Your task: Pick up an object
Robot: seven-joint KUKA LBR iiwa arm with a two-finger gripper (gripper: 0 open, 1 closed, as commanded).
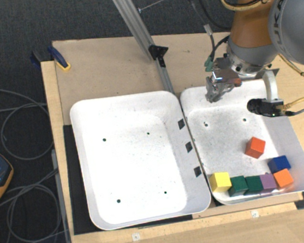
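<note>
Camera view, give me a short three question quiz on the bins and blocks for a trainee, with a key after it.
1. True or false: the blocks all lie in the right bin.
2. Which block sits apart from the row along the near wall? A) the yellow block B) the red block C) the purple block
3. Fill in: the hand hovers over the ____ end of the right bin, away from the blocks.

Key: 1 true; 2 B; 3 far.
</note>
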